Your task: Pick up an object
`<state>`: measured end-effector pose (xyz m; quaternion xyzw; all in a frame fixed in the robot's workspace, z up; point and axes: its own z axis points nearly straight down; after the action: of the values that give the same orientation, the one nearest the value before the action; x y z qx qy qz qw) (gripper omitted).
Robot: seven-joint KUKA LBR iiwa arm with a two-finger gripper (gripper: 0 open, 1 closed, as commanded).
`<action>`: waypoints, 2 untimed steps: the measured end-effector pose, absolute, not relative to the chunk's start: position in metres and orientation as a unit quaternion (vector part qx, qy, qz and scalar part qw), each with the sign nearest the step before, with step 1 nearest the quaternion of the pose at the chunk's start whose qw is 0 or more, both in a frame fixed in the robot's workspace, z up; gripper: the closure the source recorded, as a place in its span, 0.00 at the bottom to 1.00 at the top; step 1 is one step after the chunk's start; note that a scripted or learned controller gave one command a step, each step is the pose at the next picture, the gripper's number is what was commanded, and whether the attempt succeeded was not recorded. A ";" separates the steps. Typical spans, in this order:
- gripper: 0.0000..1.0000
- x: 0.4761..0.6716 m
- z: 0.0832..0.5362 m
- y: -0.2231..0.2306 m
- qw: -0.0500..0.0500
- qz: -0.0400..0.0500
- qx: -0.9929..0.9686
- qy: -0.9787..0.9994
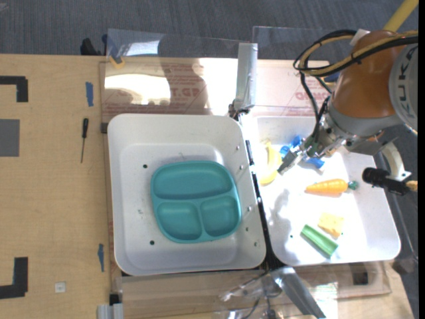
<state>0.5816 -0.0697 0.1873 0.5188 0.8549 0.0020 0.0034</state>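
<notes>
My gripper (290, 160) hangs low over the upper left part of the right bin (378, 234), reaching down and to the left from the orange-banded wrist. A blue toy (293, 145) lies right beside it, and more blue shows just to its right; whether they touch I cannot tell. A yellow banana (267, 165) lies against the bin's left wall, just left of the gripper. An orange carrot (327, 187) rests to the lower right. Nearer the front lie a yellow wedge (332, 224) and a green block (319, 240).
The left bin (126, 178) holds a teal divided plate (196, 201). A raised divider (255, 198) runs between the two bins. Clear panels stand behind the bins. Black cables loop over the arm's wrist at the upper right.
</notes>
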 end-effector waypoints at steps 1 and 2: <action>0.00 0.582 0.161 -0.116 0.001 0.000 0.675 0.738; 0.00 0.640 0.088 -0.137 0.004 0.003 0.699 0.715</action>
<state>0.6396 -0.1366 0.0884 0.6988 0.7153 0.0026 0.0043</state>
